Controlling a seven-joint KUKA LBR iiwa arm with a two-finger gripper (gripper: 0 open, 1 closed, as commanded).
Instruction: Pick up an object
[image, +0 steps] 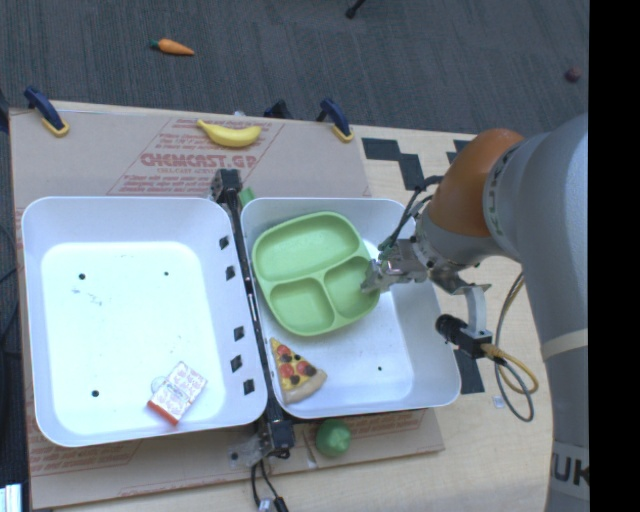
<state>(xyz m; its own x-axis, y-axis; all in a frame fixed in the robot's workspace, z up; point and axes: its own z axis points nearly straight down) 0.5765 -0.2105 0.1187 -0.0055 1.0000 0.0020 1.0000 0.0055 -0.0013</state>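
Although the gripper (378, 278) had been brought to the right rim of the green divided plate (310, 270) in the right bin (425, 375), no lift could be seen. Whether the fingers were closed could not be told; grasping and raising remained.

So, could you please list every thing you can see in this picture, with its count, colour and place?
Bins: two, white, side by side on the bench.
Divided plate: one, light green, in the right bin, upper part.
Pizza slice toy: one, yellow and red, right bin, lower left corner.
Small packet: one, red and white, left bin, lower part.
Banana: one, yellow, on the cardboard behind the bins.
Green ball: one, in front of the right bin.
Carrot: one, orange, on the floor, far side.
Clamps: blue, on the cardboard edge.
Gripper: one, grey, at the plate's right rim.
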